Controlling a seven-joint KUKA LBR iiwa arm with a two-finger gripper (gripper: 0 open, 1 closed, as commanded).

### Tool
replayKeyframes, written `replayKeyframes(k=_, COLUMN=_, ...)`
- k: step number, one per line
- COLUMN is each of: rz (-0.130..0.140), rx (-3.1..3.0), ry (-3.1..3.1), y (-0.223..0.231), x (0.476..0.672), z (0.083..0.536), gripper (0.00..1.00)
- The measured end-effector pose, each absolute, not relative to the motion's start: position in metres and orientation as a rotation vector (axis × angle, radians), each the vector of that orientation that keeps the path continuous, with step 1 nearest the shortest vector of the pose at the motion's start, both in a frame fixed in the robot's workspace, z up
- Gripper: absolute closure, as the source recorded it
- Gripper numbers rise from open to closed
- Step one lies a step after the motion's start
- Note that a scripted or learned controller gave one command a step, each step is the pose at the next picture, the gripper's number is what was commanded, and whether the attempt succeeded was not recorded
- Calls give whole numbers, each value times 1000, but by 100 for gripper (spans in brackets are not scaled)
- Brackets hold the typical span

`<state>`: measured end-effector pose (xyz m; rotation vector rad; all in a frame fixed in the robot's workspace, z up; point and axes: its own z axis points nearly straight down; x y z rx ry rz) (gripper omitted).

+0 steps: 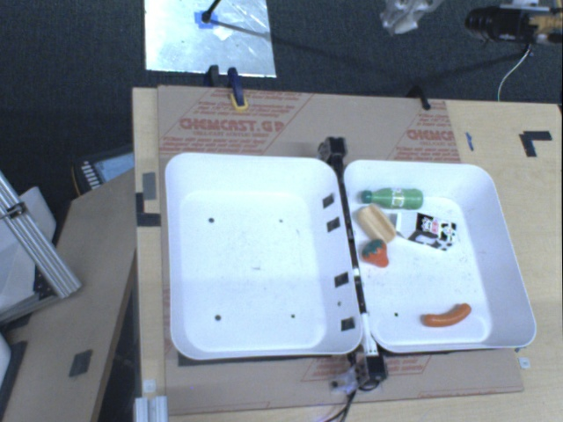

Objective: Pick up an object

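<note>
Crowding the right bin (506, 262): green bottle (392, 198), bread (376, 223), strawberry (377, 253), sausage (445, 316); gripper (406, 9) state unclear.

Gripper (410, 5) blurred, cut by top edge; fingers unreadable.

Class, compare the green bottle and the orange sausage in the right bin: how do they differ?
The green bottle is green with a white band; the orange sausage is plain orange. The bottle lies straight near the bin's far side; the sausage curves slightly and lies near the front edge. The bottle looks thicker. Both lie flat in the right bin.
</note>
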<state>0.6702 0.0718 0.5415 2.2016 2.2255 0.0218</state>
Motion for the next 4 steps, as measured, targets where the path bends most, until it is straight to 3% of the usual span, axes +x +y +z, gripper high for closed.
replayKeyframes(k=2, rz=6, rx=2209, ry=2234, y=224, x=668, z=535, gripper=100)
replayKeyframes(k=3, rz=-2, rx=2214, ry=2232, y=236, x=609, z=509, gripper=100)
replayKeyframes(k=4, rz=7, rx=2223, ry=2219, y=176, x=521, z=539, gripper=100)
